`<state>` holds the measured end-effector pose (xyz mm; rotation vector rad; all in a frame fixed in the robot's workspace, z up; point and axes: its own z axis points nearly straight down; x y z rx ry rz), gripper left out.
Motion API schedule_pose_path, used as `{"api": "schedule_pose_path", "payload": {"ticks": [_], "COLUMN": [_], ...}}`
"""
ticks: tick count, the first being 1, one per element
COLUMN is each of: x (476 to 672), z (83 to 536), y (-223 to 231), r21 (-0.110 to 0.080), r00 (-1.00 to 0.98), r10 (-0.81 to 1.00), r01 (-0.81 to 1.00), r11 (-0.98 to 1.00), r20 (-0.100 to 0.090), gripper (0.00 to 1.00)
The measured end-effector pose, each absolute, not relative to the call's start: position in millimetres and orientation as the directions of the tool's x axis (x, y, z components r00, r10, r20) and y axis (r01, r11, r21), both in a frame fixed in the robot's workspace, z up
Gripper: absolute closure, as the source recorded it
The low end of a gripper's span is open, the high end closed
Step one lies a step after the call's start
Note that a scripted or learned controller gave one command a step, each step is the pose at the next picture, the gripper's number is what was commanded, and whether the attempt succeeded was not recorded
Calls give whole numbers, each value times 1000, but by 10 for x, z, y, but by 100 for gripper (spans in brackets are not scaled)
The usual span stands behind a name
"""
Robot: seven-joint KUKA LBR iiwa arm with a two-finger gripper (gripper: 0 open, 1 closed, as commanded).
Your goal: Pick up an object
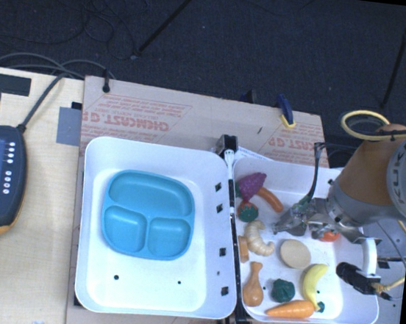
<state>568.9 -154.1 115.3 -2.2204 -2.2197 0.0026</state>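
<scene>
Dark carpet strewn with cables behind, cardboard sheet (194, 119) under two white bins. Left bin (85, 268) carrying a blue divided plate (149, 213) at its centre. Right bin (361, 315) crowded: purple eggplant (251, 183) and carrot (270, 199) toward the far left corner, beige round piece (295, 253) mid-bin, banana (313, 281) and orange carrot (290, 309) along the near edge. Gripper (300, 221) low over the bin's middle, nothing between the fingers; spread or pressed together, cannot tell.

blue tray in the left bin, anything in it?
Empty. The blue tray in the left bin shows all three compartments bare; the toy food lies in the right bin.
</scene>
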Motion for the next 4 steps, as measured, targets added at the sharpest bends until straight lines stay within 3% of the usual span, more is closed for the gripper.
{"api": "schedule_pose_path", "payload": {"ticks": [1,2,3,4], "x": [6078,6452,6429,6362], "z": [838,853,919,1446], "y": [-1619,-1998,-1988,-1212], "r21": [-6,-2,-11,-4], "r00": [-5,-5,-7,-5], "r10": [1000,1000,1000,1000], "r01": [1000,1000,1000,1000], "r11": [5,5,7,5], "r20": [4,0,3,3], "gripper": [0,0,100,100]}}
